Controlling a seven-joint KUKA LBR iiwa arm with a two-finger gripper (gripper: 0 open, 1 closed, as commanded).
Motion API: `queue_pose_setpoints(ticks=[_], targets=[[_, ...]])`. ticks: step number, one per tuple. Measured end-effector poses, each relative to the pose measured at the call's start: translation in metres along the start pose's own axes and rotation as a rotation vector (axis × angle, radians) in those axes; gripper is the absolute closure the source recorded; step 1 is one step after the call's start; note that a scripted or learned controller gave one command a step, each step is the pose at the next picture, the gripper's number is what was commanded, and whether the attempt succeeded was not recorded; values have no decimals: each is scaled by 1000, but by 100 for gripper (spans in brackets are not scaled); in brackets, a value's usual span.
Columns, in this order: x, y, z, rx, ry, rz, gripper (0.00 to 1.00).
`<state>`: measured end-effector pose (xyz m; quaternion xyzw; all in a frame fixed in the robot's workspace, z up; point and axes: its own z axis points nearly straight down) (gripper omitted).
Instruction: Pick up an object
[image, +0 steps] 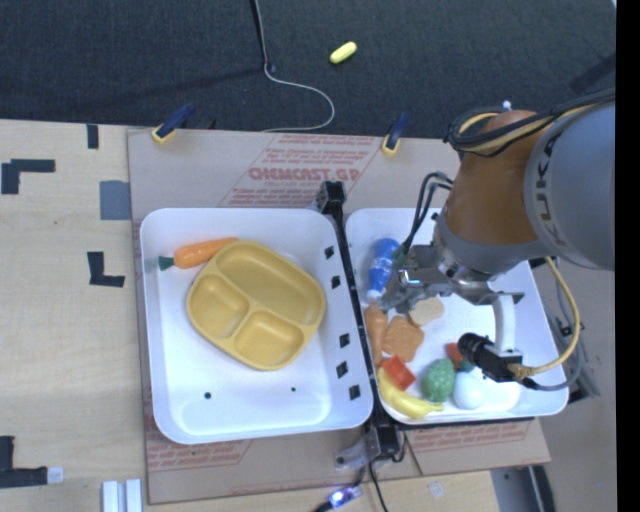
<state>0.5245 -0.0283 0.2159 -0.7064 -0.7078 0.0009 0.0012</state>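
Note:
My gripper (413, 283) hangs low over the right bin (548, 330), just above a pile of toy food. Beneath and beside it lie a blue bottle (382, 262), a tan bread slice (402, 338) and a pale piece (428, 312). Toward the front of that bin are a red piece (397, 373), a yellow banana (408, 404), a green item (438, 379) and a white egg (470, 389). The arm's orange band (492, 190) covers the bin's back part.
The left bin (170, 400) holds a yellow divided plate (256, 304) and an orange carrot (200, 252) at its back left. A black divider (345, 300) runs between the bins. A small yellow object (343, 52) lies on the dark floor behind the bench.

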Motion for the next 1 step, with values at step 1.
queue_pose_setpoints(ticks=[1], targets=[[9, 4, -18, -2, 0, -1, 100]])
